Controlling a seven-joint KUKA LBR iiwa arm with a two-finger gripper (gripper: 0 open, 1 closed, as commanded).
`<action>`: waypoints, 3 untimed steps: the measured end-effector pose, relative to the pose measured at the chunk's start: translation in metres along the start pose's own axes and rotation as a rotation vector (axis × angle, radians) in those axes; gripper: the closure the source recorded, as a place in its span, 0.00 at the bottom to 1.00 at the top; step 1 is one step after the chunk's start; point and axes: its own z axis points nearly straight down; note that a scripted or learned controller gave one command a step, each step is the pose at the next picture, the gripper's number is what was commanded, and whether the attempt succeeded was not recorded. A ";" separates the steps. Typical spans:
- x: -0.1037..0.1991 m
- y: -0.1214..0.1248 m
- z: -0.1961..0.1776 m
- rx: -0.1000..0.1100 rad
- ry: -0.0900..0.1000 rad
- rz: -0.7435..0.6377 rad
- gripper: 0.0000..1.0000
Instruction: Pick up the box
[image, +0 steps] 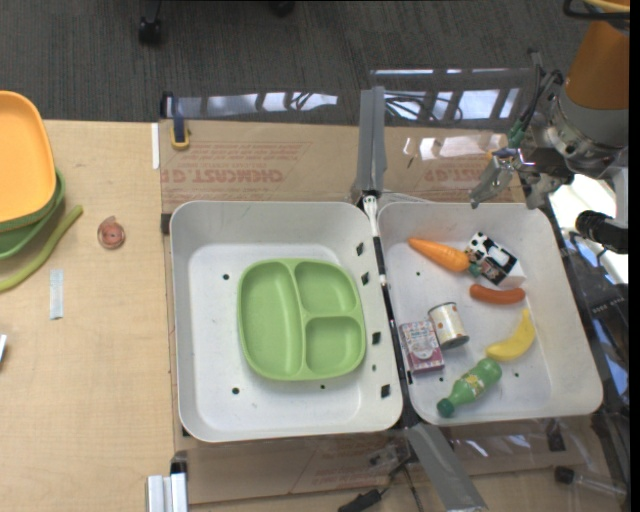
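Note:
The box (421, 347) is a small pink and white carton lying flat in the right bin (570, 390), against that bin's left wall and beside a small can (448, 325). My gripper (510, 188) hangs over the far rim of the right bin, well up and to the right of the box. Its fingers (486, 190) are spread open with nothing between them. The orange band of the arm (600, 60) sits at the top right corner.
The right bin also holds a carrot (440, 253), a black and white toy (491, 258), a red sausage (497, 294), a banana (513, 338) and a green bottle (469, 387). A green divided plate (300, 318) lies in the left bin (200, 400). Orange and green plates (22, 170) sit far left.

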 end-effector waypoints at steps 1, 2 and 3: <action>0.022 -0.055 0.087 0.000 0.001 -0.161 0.00; 0.019 -0.110 0.184 -0.009 -0.001 -0.214 0.00; 0.019 -0.110 0.184 -0.010 -0.001 -0.214 0.00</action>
